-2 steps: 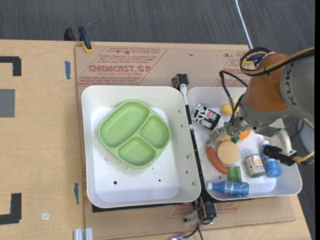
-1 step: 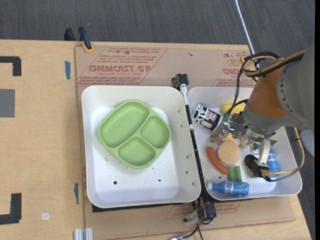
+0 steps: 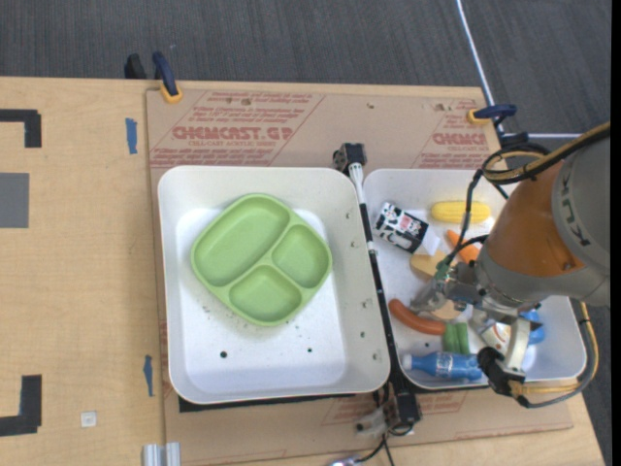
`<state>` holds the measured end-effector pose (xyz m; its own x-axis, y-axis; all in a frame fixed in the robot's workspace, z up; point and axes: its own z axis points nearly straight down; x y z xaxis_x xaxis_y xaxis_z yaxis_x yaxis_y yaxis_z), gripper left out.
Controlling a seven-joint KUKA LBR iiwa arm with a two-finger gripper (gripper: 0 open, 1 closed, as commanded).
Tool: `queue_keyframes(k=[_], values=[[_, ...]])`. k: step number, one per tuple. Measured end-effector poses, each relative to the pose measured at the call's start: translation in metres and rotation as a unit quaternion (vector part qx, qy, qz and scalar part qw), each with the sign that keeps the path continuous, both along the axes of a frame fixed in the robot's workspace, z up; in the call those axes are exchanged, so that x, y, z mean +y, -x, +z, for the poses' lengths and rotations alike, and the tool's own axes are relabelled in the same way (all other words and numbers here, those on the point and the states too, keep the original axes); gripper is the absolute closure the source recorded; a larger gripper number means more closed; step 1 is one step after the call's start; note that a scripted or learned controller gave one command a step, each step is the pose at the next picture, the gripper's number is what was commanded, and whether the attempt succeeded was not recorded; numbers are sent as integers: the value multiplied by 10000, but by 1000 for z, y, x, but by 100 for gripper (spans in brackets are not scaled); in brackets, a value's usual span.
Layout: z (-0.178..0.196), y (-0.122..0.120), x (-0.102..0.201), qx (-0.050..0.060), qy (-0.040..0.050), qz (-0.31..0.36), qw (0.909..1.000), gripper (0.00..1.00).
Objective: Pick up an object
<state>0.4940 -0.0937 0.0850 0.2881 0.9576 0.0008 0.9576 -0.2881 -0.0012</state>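
The right bin (image 3: 423, 177) holds several small objects: a black-and-white pack (image 3: 401, 225), a yellow corn cob (image 3: 459, 211), a tan piece (image 3: 424, 264), a red sausage (image 3: 415, 317), a green piece (image 3: 455, 337) and a blue bottle (image 3: 441, 364). My gripper (image 3: 448, 297) hangs low over the middle of this bin, just above the sausage and the green piece. The orange-banded wrist (image 3: 529, 231) covers the bin's right half. An orange item (image 3: 469, 252) peeks out beside the wrist.
The left bin (image 3: 194, 357) holds a green divided plate (image 3: 260, 258). A black clamp (image 3: 349, 155) sits at the top of the wall between the bins. Cables run over the arm at the right.
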Motion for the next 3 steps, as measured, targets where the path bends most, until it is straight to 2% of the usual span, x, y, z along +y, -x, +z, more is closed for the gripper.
queue_keyframes(k=[1, 2, 3], values=[[0, -56, -3, -11, 8, -487, 9988, 0], [-1, -161, -7, 19, 6, -1383, 9904, 0], [0, -113, -71, 10, -10, -903, 9959, 0]])
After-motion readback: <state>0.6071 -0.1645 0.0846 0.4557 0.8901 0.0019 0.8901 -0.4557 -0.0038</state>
